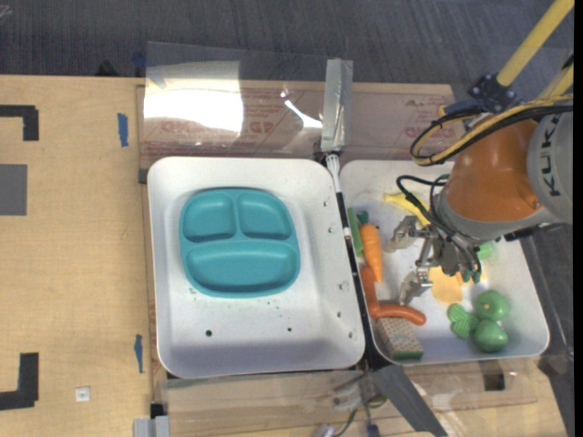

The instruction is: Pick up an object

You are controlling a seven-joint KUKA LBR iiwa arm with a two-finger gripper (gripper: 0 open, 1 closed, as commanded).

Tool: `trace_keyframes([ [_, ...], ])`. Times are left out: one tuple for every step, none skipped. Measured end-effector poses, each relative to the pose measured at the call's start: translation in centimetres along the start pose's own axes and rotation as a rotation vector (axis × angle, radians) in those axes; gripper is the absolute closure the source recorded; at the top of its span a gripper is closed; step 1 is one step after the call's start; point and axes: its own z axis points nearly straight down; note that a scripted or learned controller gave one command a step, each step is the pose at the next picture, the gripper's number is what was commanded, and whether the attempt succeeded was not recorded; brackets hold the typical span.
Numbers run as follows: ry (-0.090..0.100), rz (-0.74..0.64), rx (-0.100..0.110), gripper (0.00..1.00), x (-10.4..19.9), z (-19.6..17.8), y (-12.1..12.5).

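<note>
Right bin [533, 340]: claw [435, 262], fingers spread, poised over yellow piece [447, 287].

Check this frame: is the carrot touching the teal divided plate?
Apart. The camera view shows the carrot in the right bin and the teal plate in the left bin, with both bin walls between them.

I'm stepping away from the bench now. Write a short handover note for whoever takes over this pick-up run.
Hand: low in the right bin, above the yellow piece; no object seen between its fingers.
Things: right bin holds the carrot, red sausage, sponge block and green toys. Left bin holds the teal divided plate.
Done: nothing lifted.
Left: grasp one object and raise it.
</note>
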Motion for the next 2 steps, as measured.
trace_keyframes([
  [0.007,-0.027,0.002,0.00,7.46,-0.16,-4.81],
  [-0.003,-0.030,0.002,1.00,6.99,-1.11,-4.63],
])
